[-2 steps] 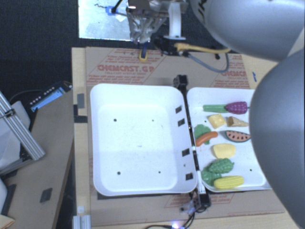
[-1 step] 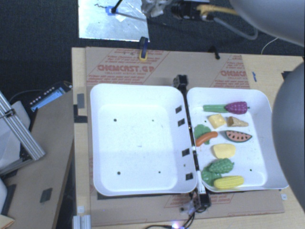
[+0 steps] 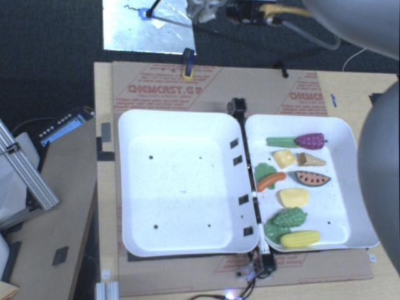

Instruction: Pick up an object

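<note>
- Jaws [image 3: 206, 8]: seen at the far edge of the view, above the dark floor beyond the counter; they are blurred and partly cut off, so whether they are spread or pressed together cannot be told. Nothing is visible between them.
- Arm [image 3: 350, 11]: the grey body crosses the far right corner, with a yellow cable [image 3: 281, 10] running along the wrist; a second grey mass covers the right edge beside the right bin.
- Right bin [image 3: 340, 136]: holds all the candidate objects, clustered toward its left wall.
- Far row: a purple piece with a green stem [image 3: 300, 141], lying flat and apart from the rest.
- Middle rows: a yellow wedge [image 3: 283, 158], a tan wedge [image 3: 310, 160], a watermelon slice [image 3: 312, 179], an orange sausage [image 3: 270, 180] touching a green leafy piece [image 3: 264, 169], and a pale yellow lump [image 3: 294, 197].
- Near corner: a green bumpy piece [image 3: 284, 220] touching a yellow corn cob [image 3: 300, 237].
- Left bin [image 3: 134, 130]: white, with four small dark dots on its floor.
- Step in hand (judgement): the approach has not begun; the jaws must travel toward the near right and descend.
- Advice (judgement): choose an isolated object, such as the watermelon slice or the pale yellow lump, rather than the touching pairs; align across the narrow width and keep away from the divider [image 3: 247, 167].
</note>
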Action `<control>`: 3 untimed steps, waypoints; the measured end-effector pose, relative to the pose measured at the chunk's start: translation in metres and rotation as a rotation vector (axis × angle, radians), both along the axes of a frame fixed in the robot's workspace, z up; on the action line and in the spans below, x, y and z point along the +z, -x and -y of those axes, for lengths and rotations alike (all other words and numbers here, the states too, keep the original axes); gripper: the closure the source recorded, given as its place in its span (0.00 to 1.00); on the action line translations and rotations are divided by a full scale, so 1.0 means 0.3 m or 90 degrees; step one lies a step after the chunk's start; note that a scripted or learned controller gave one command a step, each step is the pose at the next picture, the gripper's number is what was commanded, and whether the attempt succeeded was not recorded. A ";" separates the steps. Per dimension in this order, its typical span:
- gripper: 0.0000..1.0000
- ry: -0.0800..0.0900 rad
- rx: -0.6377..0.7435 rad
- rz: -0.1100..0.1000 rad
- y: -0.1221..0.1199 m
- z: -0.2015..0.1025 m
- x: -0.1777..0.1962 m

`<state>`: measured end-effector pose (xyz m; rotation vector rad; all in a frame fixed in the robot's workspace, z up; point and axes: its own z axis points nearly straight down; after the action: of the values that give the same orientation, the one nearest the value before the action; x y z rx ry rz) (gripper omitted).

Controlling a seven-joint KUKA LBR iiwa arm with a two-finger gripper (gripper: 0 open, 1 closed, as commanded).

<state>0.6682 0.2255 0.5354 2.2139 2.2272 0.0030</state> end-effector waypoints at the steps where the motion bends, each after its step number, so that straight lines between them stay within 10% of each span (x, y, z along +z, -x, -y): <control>1: 1.00 0.002 -0.009 -0.001 -0.001 0.418 0.000; 3: 1.00 0.000 -0.002 -0.001 0.079 0.413 -0.001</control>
<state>0.6445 0.1016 0.5352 2.2176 2.2242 0.0020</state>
